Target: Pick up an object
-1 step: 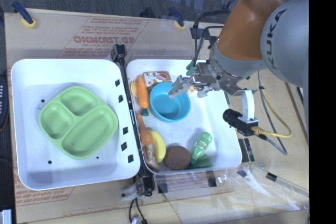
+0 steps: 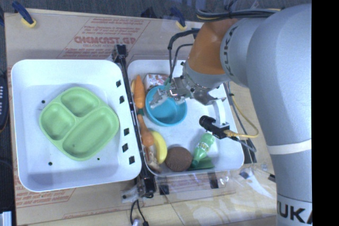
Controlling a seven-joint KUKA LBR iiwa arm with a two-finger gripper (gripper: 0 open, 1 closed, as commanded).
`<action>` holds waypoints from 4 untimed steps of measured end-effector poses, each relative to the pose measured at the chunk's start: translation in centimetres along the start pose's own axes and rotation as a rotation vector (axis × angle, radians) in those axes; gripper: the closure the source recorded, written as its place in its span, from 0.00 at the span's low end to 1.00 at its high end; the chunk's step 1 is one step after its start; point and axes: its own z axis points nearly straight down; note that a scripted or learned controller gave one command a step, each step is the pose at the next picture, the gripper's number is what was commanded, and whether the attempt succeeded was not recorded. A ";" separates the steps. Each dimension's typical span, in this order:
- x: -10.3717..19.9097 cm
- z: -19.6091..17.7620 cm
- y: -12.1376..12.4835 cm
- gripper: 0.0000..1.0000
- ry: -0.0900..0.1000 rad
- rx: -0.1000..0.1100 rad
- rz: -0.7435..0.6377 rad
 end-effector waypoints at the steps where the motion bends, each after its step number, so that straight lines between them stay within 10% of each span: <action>1: 0.1 2.6 -4.8 0.00 -0.003 -0.019 -0.182; 2: 0.7 2.5 -0.4 0.00 -0.008 -0.014 -0.062; 3: -2.0 2.7 2.8 0.00 0.022 0.046 -0.533; 4: -1.5 2.7 3.5 0.00 0.014 0.068 -0.621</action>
